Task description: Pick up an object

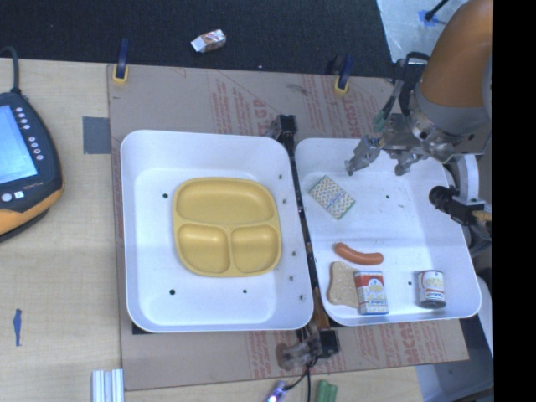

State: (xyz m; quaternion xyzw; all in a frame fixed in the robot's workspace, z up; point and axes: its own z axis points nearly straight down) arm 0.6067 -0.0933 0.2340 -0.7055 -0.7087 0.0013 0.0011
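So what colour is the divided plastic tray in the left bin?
Pale yellow, clearest in the camera view.

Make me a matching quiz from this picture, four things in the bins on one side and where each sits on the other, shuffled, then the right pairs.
Things:
1. yellow divided plate
2. sausage
3. small tin can
4. patterned sponge

Places:
A. right bin's near right corner
B. middle of the left bin
C. right bin, upper left part
D. right bin, just above the bread slice

Pairs: 1-B, 2-D, 3-A, 4-C

A tray lies in the left bin. The right bin holds a sponge behind a sausage, bread and two cans.
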